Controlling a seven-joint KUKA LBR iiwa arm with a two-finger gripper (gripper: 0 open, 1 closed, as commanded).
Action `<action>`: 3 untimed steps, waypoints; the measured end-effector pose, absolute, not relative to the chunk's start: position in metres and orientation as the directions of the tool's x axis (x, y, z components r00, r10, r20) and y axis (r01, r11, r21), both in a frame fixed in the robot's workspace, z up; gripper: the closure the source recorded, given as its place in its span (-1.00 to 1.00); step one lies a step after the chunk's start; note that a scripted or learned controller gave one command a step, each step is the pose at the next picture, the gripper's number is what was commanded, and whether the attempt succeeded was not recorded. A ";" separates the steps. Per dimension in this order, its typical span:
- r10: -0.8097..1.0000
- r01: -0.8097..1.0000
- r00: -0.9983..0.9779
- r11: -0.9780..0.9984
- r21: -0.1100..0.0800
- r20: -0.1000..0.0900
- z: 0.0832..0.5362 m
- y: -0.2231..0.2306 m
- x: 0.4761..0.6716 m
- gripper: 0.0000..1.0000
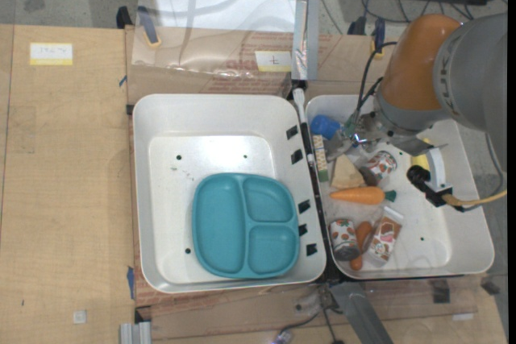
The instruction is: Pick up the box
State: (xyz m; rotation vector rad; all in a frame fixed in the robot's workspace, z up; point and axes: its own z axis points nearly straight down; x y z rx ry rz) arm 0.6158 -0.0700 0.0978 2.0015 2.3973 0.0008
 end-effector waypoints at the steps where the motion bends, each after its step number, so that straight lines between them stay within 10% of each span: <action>1: 0.983 0.983 -0.185 0.185 -0.006 0.000 0.091 -0.149 0.652 -1.00; 2: 0.983 0.983 -0.183 0.183 -0.008 -0.002 0.102 -0.152 0.651 1.00; 3: 0.983 0.983 -0.183 0.183 -0.009 -0.002 0.102 -0.152 0.651 -1.00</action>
